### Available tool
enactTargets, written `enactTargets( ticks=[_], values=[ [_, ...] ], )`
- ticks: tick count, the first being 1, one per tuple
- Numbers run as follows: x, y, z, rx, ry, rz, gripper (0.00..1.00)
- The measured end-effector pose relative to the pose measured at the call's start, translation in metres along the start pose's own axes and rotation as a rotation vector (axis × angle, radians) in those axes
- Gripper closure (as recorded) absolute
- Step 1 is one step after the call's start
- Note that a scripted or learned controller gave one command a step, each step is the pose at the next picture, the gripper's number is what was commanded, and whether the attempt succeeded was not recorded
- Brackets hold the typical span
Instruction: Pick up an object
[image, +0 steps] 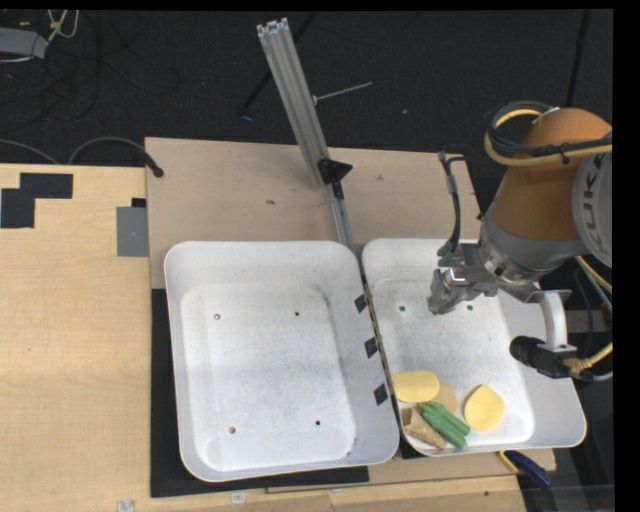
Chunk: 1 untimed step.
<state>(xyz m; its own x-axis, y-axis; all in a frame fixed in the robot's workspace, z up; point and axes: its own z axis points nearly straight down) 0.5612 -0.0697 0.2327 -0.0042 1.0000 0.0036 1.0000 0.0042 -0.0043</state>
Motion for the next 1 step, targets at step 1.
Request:
enactTargets(
  ticks=[1],
  values=[
    [0.0517,-0.004,-0.0088,-0.001,-0.001,-0.001,1.0]
  ],
)
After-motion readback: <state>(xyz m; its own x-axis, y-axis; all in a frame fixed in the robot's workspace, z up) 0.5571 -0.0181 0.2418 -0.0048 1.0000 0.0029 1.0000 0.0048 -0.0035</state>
